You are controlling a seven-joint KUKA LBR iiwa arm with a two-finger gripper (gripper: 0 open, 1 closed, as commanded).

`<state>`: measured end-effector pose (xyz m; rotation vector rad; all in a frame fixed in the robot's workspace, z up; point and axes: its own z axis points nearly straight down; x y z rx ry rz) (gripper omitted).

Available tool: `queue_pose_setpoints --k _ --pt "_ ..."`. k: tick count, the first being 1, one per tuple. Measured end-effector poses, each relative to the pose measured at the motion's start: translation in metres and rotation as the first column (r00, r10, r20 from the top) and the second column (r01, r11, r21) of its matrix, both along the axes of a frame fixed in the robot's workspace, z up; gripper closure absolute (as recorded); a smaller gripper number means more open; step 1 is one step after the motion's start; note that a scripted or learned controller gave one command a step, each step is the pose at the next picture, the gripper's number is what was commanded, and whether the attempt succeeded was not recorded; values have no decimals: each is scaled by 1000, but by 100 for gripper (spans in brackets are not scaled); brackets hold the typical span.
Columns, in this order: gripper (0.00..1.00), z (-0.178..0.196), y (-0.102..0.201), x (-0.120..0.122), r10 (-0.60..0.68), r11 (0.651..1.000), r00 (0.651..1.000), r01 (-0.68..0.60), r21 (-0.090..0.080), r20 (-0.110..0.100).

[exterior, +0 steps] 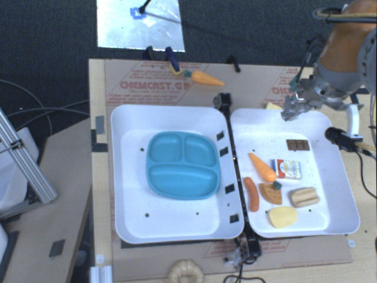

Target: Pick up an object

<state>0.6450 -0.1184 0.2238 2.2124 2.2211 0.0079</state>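
**Hovering over the far corner of the right bin**

Hanging above the back edge of the right bin (339, 158), my gripper (293, 112) sits at the end of my grey and orange arm (347, 46), which comes in from the right. From this slant I cannot tell how it is set, and I see nothing caught in it.

The things I might pick lie nearer the camera in that same bin: a brown chocolate bar (297, 145) closest to my gripper, an orange carrot (262, 167) beside a small red and white carton (287, 169), a sausage (252, 194) along the left wall, an orange wedge (272, 193), a bread roll (304, 197) and a yellow slice (283, 217) at the front.

The left bin (132, 217) holds a blue divided plate (182, 164). A second carrot (203, 78) lies on the cardboard (141, 84) behind the bins.
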Motion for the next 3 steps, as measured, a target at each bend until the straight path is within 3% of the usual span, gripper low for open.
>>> queue_pose_setpoints --k 1,3 --pt "100 1 29 -30 2 1000 1000 -2 1 -8" --pt "100 0 96 -118 4 1000 1000 -4 3 -10"
